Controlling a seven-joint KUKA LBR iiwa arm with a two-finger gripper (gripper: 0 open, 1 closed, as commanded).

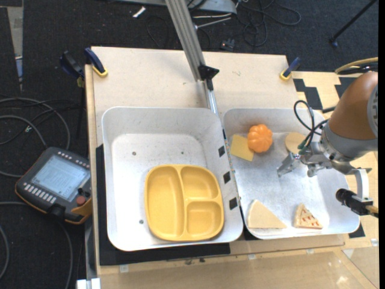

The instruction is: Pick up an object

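Meanwhile: Gripper Over Right Bin's Bare Middle

Nearest, below gripper [299,164]: pizza wedge [307,217] and pale wedge [263,215] hugging front rim of right bin [337,226]. Fingers spread, clasping nothing. Farther left: cheese slice [242,147] touching orange pumpkin [260,138].

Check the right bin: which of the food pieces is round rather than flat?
The orange pumpkin at the bin's far side; the yellow slice beside it and both near-edge wedges lie flat.

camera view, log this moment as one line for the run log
gripper: open, holds nothing, over right bin | nearest: tan disc, orange pumpkin | left bin: yellow tray
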